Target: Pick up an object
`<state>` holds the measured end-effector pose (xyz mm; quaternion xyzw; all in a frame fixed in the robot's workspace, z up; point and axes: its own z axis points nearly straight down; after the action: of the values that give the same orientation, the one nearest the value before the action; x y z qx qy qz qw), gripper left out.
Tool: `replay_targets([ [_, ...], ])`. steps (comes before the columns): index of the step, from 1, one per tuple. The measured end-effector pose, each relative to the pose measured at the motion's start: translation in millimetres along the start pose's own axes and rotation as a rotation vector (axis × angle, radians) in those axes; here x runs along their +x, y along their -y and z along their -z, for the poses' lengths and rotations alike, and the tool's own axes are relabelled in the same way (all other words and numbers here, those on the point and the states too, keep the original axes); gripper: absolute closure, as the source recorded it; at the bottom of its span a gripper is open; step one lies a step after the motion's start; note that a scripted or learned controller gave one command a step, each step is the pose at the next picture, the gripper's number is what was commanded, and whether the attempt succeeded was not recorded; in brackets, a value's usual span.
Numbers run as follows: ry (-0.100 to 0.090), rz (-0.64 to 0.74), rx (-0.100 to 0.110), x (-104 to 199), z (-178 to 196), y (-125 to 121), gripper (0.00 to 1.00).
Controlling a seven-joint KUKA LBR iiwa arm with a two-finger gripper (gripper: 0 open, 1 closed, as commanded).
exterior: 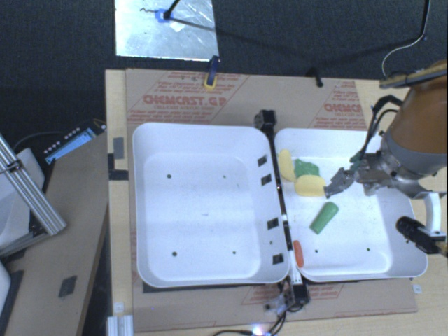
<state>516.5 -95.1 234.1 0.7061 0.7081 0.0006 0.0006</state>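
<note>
Gripper [339, 182]: low over the right bin, reaching in from the right, fingertips just beside the yellow piece; whether the fingers are spread or closed I cannot tell from this angle, and nothing is visibly between them.
Arm [420, 135]: grey wrist under the orange band, angled down and leftward, which looks like an approach on the cluster near the bin's left wall.
Orange bit [299, 253]: nearest the camera, tucked by the divider at the right bin's front-left corner; awkward spot, walls on two sides.
Green block [324, 217]: lying tilted on the bin floor, just below the gripper, apart from the others; open space around it, so probably the easiest grab.
Yellow piece [309, 185]: the likely target, right at the fingertips, touching or nearly touching the green piece behind it.
Green piece [306, 168]: flat, wedged between the two yellow things; crowded, hard to take alone.
Yellow oval [285, 163]: upright along the left wall, close to the divider.
Right bin [364, 264]: holds all the objects, so the picking happens here.
Left bin [203, 201]: bare white floor, presumably the drop side.
Clips [266, 120]: black, along the seam, apparently pinning the two bins together.
Progress: early, I'd say; nothing lifted yet.
</note>
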Motion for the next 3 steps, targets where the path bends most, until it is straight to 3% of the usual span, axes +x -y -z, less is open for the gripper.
replay_targets([
  [1, 0.0, 0.002, -0.003, 0.1, 10.9, -1.1, 1.0],
  [2, 0.004, 0.001, -0.013, -21.8, 119.8, -24.8, 1.0],
  [3, 0.0, 0.005, -0.006, 12.4, 180.3, -5.1, 1.0],
])
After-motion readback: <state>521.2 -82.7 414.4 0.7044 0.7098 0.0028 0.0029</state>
